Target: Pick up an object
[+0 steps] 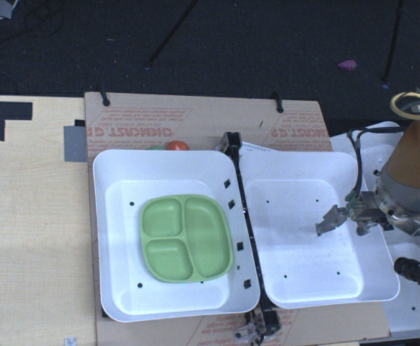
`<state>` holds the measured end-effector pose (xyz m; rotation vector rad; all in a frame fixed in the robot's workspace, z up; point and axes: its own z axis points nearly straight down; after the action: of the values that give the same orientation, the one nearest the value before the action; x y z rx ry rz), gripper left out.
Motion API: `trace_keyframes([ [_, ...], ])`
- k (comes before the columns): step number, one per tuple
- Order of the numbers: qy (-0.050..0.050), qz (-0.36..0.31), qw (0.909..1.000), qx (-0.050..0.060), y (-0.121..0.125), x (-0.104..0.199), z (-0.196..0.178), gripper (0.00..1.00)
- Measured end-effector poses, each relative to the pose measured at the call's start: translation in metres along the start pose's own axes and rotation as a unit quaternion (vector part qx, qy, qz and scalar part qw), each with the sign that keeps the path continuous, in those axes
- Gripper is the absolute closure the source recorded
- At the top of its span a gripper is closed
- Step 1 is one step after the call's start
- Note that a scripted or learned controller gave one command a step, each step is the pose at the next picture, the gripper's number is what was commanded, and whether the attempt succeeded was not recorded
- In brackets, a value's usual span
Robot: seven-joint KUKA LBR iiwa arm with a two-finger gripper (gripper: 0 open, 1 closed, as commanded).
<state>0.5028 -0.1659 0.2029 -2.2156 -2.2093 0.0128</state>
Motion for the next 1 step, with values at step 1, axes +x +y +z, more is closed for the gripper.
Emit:
trace_keyframes([
  [1,-0.001,-0.001,1.0000,-0.006,0.0026,0.0000,-0.0062,0.00],
])
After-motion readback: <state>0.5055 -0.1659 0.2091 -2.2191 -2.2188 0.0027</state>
